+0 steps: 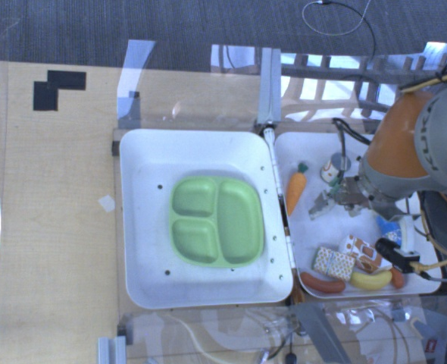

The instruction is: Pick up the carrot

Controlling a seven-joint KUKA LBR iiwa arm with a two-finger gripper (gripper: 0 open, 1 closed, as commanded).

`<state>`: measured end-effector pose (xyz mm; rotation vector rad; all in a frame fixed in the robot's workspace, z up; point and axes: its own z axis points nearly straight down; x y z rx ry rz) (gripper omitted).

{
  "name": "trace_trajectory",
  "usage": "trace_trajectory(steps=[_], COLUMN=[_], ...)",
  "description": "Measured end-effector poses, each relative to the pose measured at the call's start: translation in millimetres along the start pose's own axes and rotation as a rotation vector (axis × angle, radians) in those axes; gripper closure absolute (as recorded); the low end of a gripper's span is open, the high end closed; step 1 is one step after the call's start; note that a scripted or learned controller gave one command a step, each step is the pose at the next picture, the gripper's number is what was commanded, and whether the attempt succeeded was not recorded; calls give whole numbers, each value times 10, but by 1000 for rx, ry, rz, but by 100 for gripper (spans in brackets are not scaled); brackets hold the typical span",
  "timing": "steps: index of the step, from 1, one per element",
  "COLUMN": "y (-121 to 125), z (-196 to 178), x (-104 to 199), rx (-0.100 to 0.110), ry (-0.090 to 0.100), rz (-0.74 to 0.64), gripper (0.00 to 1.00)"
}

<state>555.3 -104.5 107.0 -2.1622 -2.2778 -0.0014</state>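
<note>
- Camera view, target: small orange toy carrot with green leafy top (pixel 295 189), plastic by the look, lying flat in the right white bin (pixel 312 146), close against that bin's left wall, about mid-length of the wall. Green top toward the far edge, tip toward the near edge.
- Handling, as a judgement: likely light, rigid, smooth-skinned; tapered, so liable to squirt out of a pinch near the tip. Not fragile.
- Best hold, as a judgement: across the thick upper body just below the green top, fingers square to the long axis. Left wall sits tight beside it, so little room for a finger on that side; risk of clipping the rim.
- Claw: two-finger metal gripper (pixel 337 198) hanging over the middle of the right bin, beside the carrot, apart from it, no contact visible. Fingers look spread fairly wide, nothing seen between them.
- Small round white-and-dark toy piece (pixel 330 171) just beyond the gripper, toward the far edge; contact uncertain.
- Near edge of right bin: patterned cracker-like block (pixel 333 263), red sausage (pixel 322 283), yellow banana (pixel 370 280), all well clear of the carrot.
- Left white bin (pixel 144 279): green divided plastic plate (pixel 217 220) at centre.
</note>
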Motion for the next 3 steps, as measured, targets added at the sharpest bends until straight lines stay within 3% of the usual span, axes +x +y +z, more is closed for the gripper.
trace_trajectory(steps=[1, 2, 3], y=[829, 839, 707], z=[175, 104, -1593], x=[-2, 39, 232], rx=[15, 19, -5], ry=[-12, -6, -3], rz=[-42, -51, -81], gripper=[0, 100, 100])
